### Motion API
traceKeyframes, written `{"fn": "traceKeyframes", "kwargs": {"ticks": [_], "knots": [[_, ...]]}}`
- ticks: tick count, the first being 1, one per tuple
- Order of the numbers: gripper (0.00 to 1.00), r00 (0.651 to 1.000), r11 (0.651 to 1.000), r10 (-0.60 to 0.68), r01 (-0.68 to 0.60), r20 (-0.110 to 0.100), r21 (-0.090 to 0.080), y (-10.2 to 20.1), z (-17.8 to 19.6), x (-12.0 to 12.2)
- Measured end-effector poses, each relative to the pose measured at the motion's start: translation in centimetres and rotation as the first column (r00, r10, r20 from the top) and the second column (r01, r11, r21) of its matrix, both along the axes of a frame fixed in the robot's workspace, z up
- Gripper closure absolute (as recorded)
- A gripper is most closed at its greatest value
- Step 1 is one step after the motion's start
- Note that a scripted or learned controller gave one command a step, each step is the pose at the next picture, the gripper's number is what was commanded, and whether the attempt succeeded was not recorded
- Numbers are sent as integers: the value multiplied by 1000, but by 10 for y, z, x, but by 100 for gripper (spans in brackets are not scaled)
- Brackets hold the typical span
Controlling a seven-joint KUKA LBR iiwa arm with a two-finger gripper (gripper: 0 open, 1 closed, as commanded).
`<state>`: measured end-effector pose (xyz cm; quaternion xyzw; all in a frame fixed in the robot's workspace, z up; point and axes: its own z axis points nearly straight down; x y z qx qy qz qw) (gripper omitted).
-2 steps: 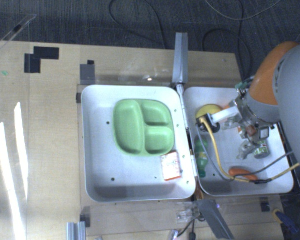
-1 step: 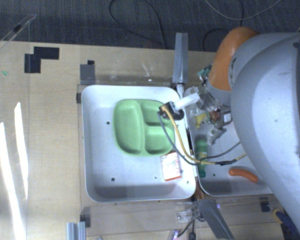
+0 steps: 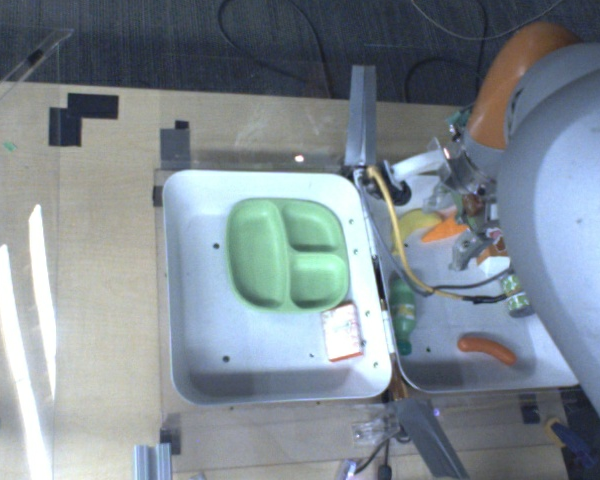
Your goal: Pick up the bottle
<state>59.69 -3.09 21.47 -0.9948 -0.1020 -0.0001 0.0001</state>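
The bottle (image 3: 403,310) is green with a dark cap and lies lengthwise against the left wall of the right bin (image 3: 435,368), cap toward the front. My gripper (image 3: 470,230) hangs over the back half of that bin, above an orange carrot-like piece (image 3: 444,233). It is up and to the right of the bottle and apart from it. The grey arm with its orange band (image 3: 515,68) covers the bin's right side.
A yellow item (image 3: 415,223) lies beside the orange piece, and a red-brown sausage (image 3: 486,349) sits near the front. A yellow cable (image 3: 400,253) loops past the bottle. The left bin (image 3: 195,368) holds a green divided plate (image 3: 287,253) and a small red-and-white box (image 3: 342,333).
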Motion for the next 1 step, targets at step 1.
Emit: {"fn": "traceKeyframes", "kwargs": {"ticks": [1], "knots": [[0,1000,1000,-1,1,-2,1,49,-32,-5]]}}
